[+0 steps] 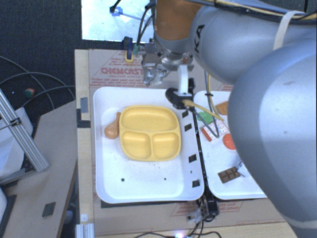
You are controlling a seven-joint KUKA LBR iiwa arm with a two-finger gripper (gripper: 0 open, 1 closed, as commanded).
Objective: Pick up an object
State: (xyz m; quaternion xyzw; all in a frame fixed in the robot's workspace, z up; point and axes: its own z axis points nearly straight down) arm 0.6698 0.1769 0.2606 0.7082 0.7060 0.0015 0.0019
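The divided tray (149, 133) lies mid-left bin (106, 182), a drumstick (113, 128) touching its left edge. In the right bin (218, 187), a chocolate bar (229, 174) lies near the front edge.

Floor: dark carpet (39, 24), with black cables (29, 90) looping across it
Bench top: brown cardboard sheet (111, 68) (red print)
Left edge: slanted aluminium rail (22, 135)

You are looking at a bulky grey arm (257, 48) with an orange band (181, 9), black lettering and cables strapped along it.
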